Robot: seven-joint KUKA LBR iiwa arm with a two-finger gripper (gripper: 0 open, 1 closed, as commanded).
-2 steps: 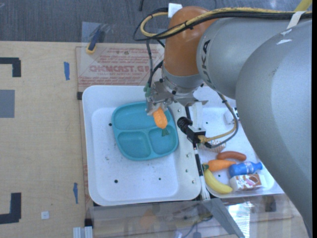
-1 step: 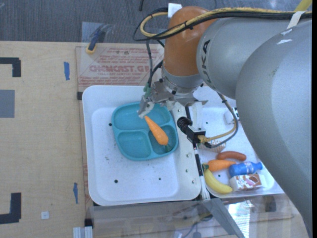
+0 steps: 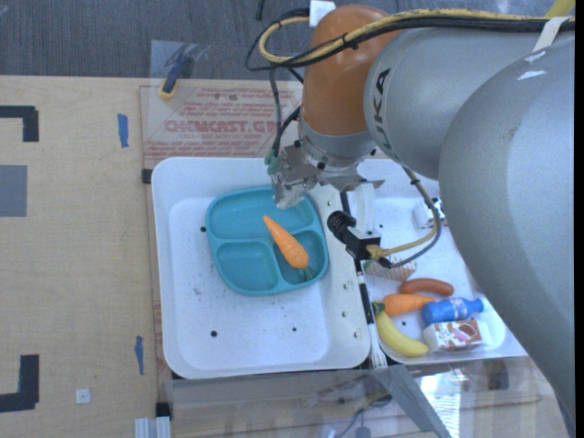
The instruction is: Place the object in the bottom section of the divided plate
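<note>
Reading the visible text first: a reddish sheet [image 3: 219, 121] lies flat on the bench behind the left bin, printed in faded capitals that cannot be read with certainty. A small bottle [image 3: 453, 310] in the right bin carries a blue label; its print is too small to read. A packet [image 3: 453, 335] just in front of the bottle shows red and white graphics, also illegible.

Arm pose: the grey arm [image 3: 493, 117] enters from the right and fills the upper right of the view. Its orange band [image 3: 342, 71] sits above the wrist, with a yellow-and-black cable looped over it. The wrist points down and left toward the far edge of the divided plate [image 3: 239, 217]. The gripper [image 3: 288, 190] hangs over the plate's far rim, close to the top end of the carrot [image 3: 286, 242]. Whether its fingers are spread or closed cannot be told from this angle, and nothing is seen between them.

Task object: the carrot lies on the blue divided plate in the left bin [image 3: 182, 327]. It lies at a slant across the ridge between the plate's large far section and the small section on the right, tip toward the gripper.

Right bin [image 3: 497, 340] contents: a banana [image 3: 399, 336], a second small carrot [image 3: 401, 303] and a sausage [image 3: 426, 286] lie close together beside the bottle.
</note>
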